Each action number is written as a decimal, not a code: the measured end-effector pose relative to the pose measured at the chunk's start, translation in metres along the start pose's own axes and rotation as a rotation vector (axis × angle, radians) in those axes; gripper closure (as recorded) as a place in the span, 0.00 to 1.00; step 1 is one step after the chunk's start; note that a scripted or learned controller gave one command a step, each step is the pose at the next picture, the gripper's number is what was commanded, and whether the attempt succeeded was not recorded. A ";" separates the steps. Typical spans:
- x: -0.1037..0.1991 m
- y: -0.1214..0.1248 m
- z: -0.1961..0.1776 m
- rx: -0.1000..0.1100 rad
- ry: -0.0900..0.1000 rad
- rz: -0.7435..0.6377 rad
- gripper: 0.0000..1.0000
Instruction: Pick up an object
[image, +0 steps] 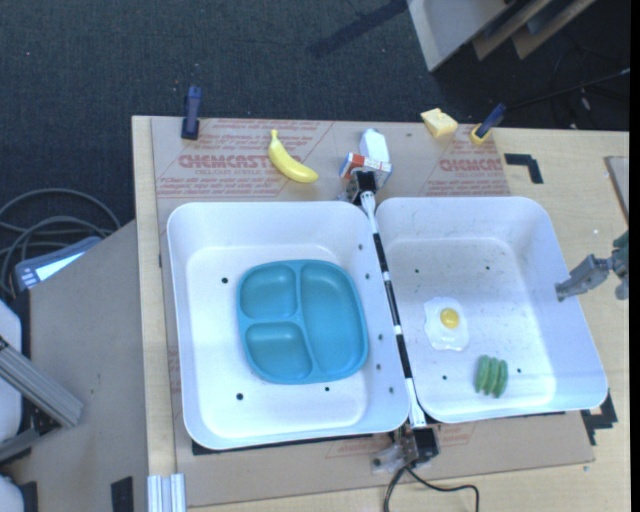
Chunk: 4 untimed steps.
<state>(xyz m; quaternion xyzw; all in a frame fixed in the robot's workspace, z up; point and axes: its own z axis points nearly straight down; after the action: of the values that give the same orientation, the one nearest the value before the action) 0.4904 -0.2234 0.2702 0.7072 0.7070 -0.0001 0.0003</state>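
A toy fried egg (446, 325), white with yellow yolk, is seen in the right bin (530, 225), green pea pods (491, 375) nearby. A blue divided plate (301, 320) fills the left bin (200, 270). The tool (585, 277) is seen at the right rim; its state cannot be told.

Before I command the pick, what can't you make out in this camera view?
- Claw: at the right edge over the right bin's rim, small and blurred; finger state unreadable.
- Arm: cut off by the right edge.
- Green item: too small to identify.
- Small boxes behind the bins: labels too small to read.
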 end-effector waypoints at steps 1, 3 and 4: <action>0.020 0.057 0.057 0.001 0.002 -0.002 0.00; 0.031 -0.006 0.074 0.003 0.001 0.000 0.00; 0.081 -0.012 0.156 0.004 0.003 -0.002 0.00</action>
<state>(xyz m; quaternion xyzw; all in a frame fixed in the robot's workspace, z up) 0.4782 -0.1423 0.1145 0.7065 0.7077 -0.0006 -0.0021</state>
